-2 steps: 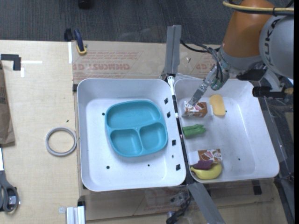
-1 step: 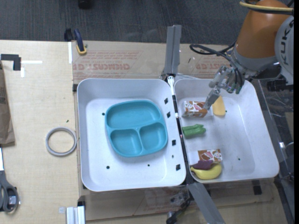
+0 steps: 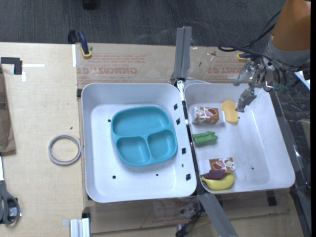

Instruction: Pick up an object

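My gripper point(image 3: 246, 98) hangs over the far part of the right bin point(image 3: 276, 147), just right of a yellow wedge-shaped piece point(image 3: 228, 111) and slightly above it. Nothing shows in its grasp. Left of the yellow piece lies a small brown-and-white carton point(image 3: 206, 115). A green vegetable-like toy point(image 3: 204, 138) lies below the carton by the bin's left wall. In the near left corner sit a brown-and-white packet point(image 3: 221, 165), a purple piece point(image 3: 214, 174) and a yellow banana point(image 3: 218, 182).
The left bin point(image 3: 94, 172) holds a blue divided plate point(image 3: 144, 135). On the bench to the left lie a grey tape ring point(image 3: 64, 149) and scissors point(image 3: 7, 209). A grey post point(image 3: 182, 53) rises where the bins meet at the back.
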Tool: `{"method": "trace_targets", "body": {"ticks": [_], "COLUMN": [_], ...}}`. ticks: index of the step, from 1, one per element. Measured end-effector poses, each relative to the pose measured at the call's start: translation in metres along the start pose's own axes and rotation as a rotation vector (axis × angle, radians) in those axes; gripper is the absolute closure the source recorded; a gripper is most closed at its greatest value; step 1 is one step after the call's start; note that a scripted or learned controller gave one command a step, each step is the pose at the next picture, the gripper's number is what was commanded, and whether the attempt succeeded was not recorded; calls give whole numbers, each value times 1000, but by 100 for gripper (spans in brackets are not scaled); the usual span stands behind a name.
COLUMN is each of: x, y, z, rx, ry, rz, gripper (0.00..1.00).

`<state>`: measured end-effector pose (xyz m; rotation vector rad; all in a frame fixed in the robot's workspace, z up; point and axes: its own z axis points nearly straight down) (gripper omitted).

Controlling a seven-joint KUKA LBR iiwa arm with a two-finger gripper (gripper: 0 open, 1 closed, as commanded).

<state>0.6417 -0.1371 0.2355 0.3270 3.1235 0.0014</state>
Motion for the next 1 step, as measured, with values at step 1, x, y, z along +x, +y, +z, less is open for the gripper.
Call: {"method": "trace_targets", "body": {"ticks": [1], "x": [-6], "y": [8], "z": [93], "rx": [1], "ry": [3], "rz": [339], "gripper": [0]}}
